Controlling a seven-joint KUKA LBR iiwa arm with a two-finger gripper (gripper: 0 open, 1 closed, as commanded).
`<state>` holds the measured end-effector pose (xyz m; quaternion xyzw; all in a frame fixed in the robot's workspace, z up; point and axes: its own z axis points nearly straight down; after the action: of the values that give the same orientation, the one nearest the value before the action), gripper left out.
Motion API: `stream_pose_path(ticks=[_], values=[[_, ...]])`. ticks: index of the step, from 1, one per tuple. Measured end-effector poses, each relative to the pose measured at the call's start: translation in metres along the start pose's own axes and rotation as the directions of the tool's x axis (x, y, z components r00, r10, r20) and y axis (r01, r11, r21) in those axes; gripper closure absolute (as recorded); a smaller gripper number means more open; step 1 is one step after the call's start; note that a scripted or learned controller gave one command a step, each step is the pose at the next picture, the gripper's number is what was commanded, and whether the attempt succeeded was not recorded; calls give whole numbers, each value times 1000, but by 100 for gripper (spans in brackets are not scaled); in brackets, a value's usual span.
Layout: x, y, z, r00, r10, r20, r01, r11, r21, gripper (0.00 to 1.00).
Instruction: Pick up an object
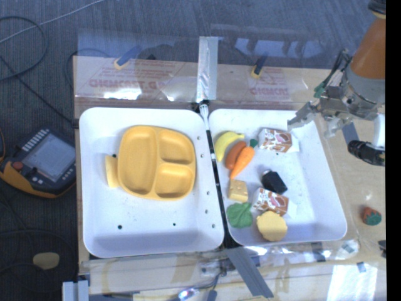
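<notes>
Cardboard panel behind left bin: reddish print, seemingly reversed, too blurred to read.
Cardboard panel behind right bin: similar reddish print, likewise unreadable.
Snack packet, upper: printed wrapper, lettering too small to make out.
Snack packet, lower: same, illegible.
Handheld pendant screen: nothing legible.
</notes>
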<state>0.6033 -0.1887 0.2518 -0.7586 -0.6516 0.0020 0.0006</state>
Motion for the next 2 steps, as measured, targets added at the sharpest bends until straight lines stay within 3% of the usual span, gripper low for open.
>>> stream_pose_path(ticks=[1, 2], values=[[25, 43, 126, 999, -51, 6, 52, 999, -18, 0], [4, 32, 146, 998, -60, 6, 60, 997, -46, 0]])
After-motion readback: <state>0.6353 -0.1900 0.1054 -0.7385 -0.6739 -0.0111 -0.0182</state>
